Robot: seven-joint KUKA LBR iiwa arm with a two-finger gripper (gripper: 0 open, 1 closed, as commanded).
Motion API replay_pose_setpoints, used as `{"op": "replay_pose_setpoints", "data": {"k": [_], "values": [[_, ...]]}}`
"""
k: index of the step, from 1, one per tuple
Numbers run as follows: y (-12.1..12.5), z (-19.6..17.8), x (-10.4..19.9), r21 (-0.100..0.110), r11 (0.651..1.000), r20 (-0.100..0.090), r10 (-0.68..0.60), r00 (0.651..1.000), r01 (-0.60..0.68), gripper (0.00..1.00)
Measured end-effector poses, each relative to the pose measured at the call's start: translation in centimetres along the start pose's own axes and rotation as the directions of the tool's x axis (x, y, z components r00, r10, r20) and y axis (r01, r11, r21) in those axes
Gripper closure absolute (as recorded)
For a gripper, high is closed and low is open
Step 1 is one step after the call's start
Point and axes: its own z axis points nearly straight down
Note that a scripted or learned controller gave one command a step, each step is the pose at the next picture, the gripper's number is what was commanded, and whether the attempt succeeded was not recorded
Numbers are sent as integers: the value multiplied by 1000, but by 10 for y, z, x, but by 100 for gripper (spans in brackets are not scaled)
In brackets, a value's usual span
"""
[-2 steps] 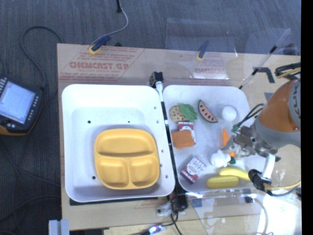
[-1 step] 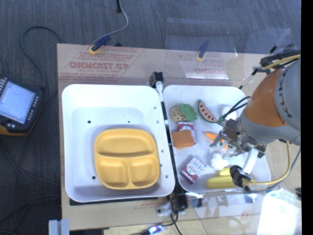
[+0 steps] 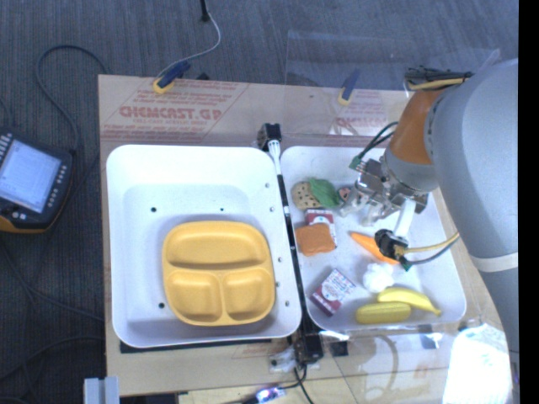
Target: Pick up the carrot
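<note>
The carrot (image 3: 368,244) is a small orange wedge lying in the right bin (image 3: 446,263), pointing left, near the bin's middle. My gripper (image 3: 364,199) hangs just above and behind it, over the upper middle of that bin, below the orange wrist band. The carrot lies on the bin floor, apart from the gripper tip. A black cable fitting (image 3: 387,244) partly covers the carrot's right end.
Around the carrot lie a green leafy toy (image 3: 323,191), a brown cookie (image 3: 303,195), an orange-brown patty (image 3: 316,240), a red packet (image 3: 334,290), a white ball (image 3: 376,276), a banana (image 3: 408,297) and a yellow-green pickle (image 3: 382,312). The left bin (image 3: 135,183) holds a yellow divided tray (image 3: 219,270).
</note>
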Motion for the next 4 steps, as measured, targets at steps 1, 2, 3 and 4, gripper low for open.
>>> {"op": "replay_pose_setpoints", "data": {"k": [1,2,3,4], "values": [[-15,5,-66,-24,983,-4,-181,983,181,100],[-56,5,-69,-36,938,7,-344,939,344,100],[-65,4,-113,-31,718,16,-695,718,696,100],[-85,4,-84,-21,418,36,-907,419,908,100]]}}
